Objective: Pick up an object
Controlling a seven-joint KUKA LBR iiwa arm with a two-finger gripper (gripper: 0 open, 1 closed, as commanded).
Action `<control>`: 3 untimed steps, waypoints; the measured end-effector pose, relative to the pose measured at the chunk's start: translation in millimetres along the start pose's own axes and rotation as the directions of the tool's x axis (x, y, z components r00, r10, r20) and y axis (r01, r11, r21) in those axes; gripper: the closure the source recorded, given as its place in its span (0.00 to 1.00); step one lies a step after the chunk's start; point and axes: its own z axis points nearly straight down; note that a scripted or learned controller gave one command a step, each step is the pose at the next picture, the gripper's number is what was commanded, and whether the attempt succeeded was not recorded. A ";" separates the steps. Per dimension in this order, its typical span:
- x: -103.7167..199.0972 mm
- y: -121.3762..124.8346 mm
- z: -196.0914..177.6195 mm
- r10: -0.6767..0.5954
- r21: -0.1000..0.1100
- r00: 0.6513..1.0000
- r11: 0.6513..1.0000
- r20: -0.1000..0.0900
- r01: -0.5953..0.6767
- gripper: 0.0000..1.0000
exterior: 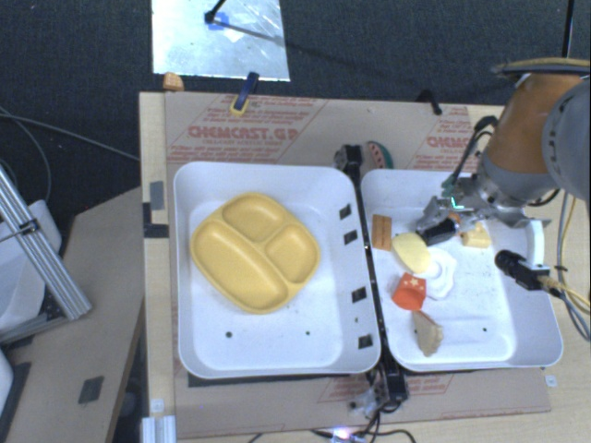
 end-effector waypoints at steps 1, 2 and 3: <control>0.1 1.1 -11.2 -0.002 -0.003 1.000 1.000 0.000 0.002 1.00; 0.1 0.9 -10.8 -0.002 -0.003 1.000 1.000 0.000 0.002 0.00; 0.3 2.1 -22.0 -0.004 -0.006 1.000 1.000 0.000 0.004 1.00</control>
